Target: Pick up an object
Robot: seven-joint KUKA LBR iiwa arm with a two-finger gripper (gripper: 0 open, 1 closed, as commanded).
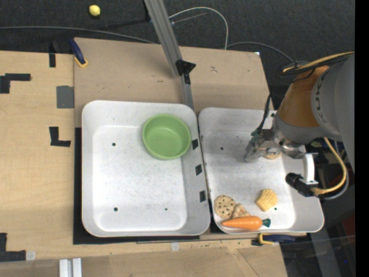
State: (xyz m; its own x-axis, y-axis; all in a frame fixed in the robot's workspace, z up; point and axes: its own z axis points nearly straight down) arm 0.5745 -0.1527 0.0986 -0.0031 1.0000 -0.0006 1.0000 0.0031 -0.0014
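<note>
My claw (pixel 258 150) hangs low in the right bin (pixel 230 126), its state too unclear to tell, so I judge I'm mid-reach; next I must line up on the corn piece (pixel 266 199) nearer the front.

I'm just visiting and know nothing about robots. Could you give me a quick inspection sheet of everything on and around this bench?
Surface: wooden bench bearing left bin and right bin.
Job's things: green bowl in left bin; cookie, corn, carrot at right bin's near edge.
Clutter: yellow ball on the floor beyond the bench.
Hand: hand low over right bin.
Cables: wires behind bench; yellow cable on arm.
Surroundings: dark floor, metal pole.
</note>
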